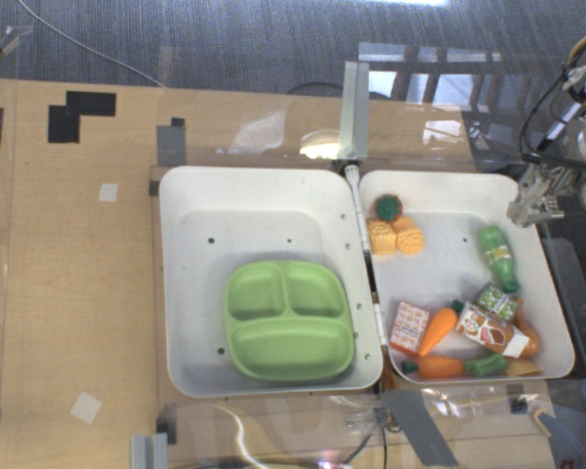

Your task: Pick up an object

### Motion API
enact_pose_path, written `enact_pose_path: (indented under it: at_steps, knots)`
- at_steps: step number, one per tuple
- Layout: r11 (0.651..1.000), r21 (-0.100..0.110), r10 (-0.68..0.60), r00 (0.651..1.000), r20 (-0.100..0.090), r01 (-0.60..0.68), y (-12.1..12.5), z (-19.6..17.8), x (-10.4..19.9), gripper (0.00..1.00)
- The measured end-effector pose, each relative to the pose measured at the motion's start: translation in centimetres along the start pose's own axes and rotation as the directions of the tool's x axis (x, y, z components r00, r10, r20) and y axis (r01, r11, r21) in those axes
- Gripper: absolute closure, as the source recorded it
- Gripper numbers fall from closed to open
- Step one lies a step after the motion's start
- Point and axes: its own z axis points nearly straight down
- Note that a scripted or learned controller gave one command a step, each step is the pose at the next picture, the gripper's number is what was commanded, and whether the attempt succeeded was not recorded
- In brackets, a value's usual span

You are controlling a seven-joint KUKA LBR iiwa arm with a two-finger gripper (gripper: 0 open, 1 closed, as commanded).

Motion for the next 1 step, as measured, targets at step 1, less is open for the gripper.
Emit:
enact_pose_path:
  at_steps: [1]
  knots:
    - [1.000,-0.006,-0.015,1.000,-0.005,0.015,5.19,-9.56,-6.40,1.00]
